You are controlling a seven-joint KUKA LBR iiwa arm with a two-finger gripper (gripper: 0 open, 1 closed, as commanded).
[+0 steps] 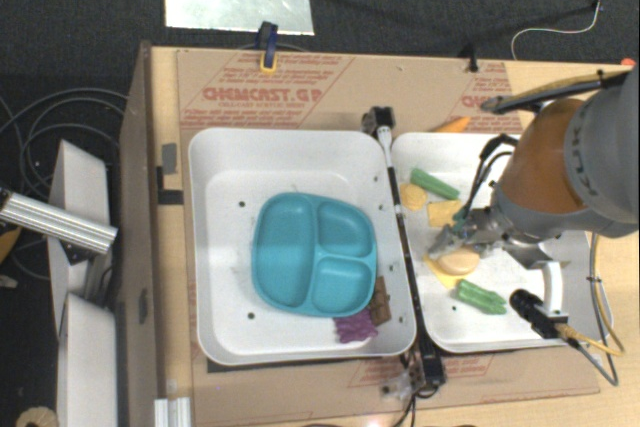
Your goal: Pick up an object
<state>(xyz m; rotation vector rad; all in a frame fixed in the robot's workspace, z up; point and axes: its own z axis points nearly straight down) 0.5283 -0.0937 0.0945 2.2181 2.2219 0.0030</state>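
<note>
My gripper point(452, 238) hangs low over the left part of the right bin point(500, 340), the grey and orange arm reaching in from the right. Just below it lies a tan oval piece point(457, 263), close to or touching the gripper. A yellow wedge point(443, 213) sits just above it. Further up are a green pod-like piece point(433, 182) and a small yellow round piece point(413, 197). Another green piece point(480, 296) lies toward the front of the bin.
The left bin point(225, 165) holds a teal divided plate point(313, 253), with a purple lump point(352, 327) and a brown piece point(381, 303) at its front right corner. An orange piece point(452, 125) lies at the right bin's back rim. A ridge point(395, 215) divides the bins.
</note>
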